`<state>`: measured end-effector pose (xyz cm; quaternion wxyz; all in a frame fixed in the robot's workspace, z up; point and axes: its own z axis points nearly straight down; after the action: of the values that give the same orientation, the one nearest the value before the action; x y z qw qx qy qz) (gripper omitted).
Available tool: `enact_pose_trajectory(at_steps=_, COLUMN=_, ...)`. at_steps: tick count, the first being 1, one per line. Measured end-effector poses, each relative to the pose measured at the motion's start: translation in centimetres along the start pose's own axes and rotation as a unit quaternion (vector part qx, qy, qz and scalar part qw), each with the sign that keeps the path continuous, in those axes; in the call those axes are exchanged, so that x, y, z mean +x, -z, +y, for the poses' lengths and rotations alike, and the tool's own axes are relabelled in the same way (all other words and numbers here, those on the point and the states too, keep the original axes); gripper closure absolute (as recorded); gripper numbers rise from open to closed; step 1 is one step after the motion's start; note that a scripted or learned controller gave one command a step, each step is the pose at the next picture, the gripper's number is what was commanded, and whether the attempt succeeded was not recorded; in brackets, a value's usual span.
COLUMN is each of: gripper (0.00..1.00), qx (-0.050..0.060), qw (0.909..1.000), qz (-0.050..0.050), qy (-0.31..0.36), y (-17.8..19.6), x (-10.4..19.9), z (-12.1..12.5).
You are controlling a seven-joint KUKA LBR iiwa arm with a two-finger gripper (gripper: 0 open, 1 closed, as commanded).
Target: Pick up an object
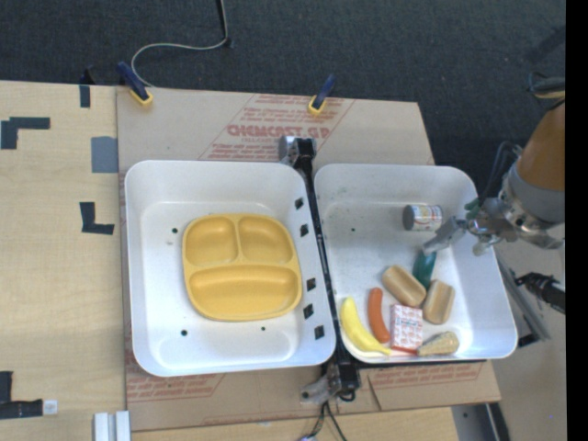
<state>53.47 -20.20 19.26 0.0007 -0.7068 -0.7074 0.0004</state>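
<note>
My gripper (459, 243) hangs over the right side of the right bin (367, 186), open, with nothing between its fingers. One finger (441, 238) points left and down, ending just above a teal object (424, 266). A small can (422, 216) lies on its side to the left of the gripper. Below are two bread rolls (403, 285) (438, 301), a red sausage (376, 313), a banana (359, 331), a red-and-white packet (406, 327) and a pale bun piece (440, 344).
The left bin (152, 246) holds a yellow divided plate (243, 266). A black hinge strip (310, 246) runs between the two bins. The arm's orange band (549, 150) sits at the far right.
</note>
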Motion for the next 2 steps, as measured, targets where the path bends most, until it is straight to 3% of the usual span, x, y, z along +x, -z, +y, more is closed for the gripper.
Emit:
enact_pose_trajectory(at_steps=1, gripper=0.00, qx=-0.003, qw=1.0000, qz=-0.001, qy=0.000, y=-10.59, x=2.15, z=1.81)
enact_pose_trajectory(at_steps=2, gripper=1.00, qx=-0.004, qw=1.0000, qz=-0.002, qy=-0.001, y=-9.60, x=2.02, z=1.84)
